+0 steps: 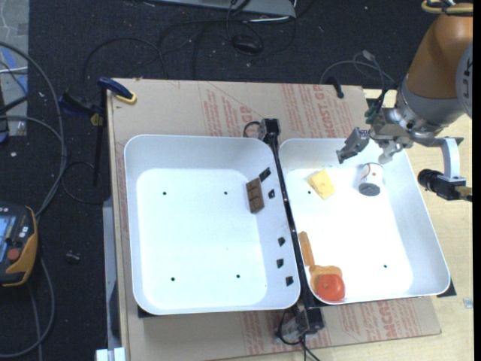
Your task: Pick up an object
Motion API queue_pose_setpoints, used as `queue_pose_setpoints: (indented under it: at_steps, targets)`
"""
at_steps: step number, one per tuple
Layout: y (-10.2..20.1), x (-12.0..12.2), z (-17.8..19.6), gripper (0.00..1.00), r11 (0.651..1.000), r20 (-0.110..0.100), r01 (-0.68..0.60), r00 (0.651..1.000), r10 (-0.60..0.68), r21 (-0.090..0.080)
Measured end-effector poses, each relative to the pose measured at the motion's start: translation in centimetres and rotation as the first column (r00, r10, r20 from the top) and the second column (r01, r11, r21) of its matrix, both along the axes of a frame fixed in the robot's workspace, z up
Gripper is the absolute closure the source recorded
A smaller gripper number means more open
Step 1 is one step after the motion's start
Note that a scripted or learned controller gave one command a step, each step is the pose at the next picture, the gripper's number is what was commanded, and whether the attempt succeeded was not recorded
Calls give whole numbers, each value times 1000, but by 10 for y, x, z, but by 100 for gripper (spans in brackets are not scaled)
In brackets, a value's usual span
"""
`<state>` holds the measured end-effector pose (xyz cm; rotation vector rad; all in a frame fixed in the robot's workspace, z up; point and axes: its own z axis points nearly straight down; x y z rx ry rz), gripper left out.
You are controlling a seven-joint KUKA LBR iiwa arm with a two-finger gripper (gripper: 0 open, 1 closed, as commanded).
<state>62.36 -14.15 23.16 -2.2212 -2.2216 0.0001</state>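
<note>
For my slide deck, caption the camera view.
Open gripper above white cup in right bin, beside yellow block.

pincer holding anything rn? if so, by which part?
Nothing held. The pincer hangs open over the right bin, its fingers spread with only bin floor between them; the small white cylinder lies just below, ungrasped.

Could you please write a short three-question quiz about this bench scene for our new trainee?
1. True or false: the brown block lies in the left bin.
2. Which thing lies nearest the gripper? A) the yellow piece B) the small white cylinder C) the red tomato
3. Fill in: the red tomato sits in the right bin's ____ corner, the one closest to the camera and next to the divider.

Key
1. True.
2. B; it lies just below the open fingers, apart from them.
3. Near-left.
</note>
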Motion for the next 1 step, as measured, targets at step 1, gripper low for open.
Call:
queue_pose_setpoints:
  at_steps: [1]
  targets:
    - [-3,-9,-33,0,1000,-3,-19,1000,19,0]
